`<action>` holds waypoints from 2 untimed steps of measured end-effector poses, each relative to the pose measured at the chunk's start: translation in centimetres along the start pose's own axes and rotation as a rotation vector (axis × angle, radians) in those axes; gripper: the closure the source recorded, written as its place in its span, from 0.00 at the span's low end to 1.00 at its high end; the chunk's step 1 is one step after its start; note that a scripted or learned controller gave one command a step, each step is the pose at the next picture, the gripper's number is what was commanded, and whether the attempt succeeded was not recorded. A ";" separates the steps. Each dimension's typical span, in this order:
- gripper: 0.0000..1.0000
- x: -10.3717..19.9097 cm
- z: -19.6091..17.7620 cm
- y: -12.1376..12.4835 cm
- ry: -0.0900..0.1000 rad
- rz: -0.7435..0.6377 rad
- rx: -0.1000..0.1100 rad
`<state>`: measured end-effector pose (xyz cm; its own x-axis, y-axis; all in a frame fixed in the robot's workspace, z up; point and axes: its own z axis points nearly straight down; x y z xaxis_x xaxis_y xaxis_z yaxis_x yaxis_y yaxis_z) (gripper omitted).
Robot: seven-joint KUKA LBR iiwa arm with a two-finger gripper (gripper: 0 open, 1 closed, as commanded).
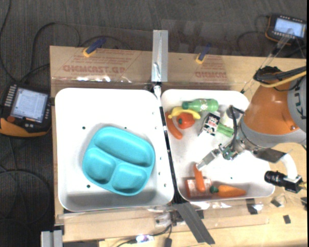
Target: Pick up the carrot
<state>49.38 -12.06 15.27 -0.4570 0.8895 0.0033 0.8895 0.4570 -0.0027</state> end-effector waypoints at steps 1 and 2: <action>0.00 -2.0 -3.5 -0.4 -0.002 0.064 -0.001; 0.00 0.1 -0.3 1.0 -0.001 -0.072 0.000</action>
<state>50.20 -11.49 15.58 -0.5201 0.8541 0.0022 0.8541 0.5202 -0.0028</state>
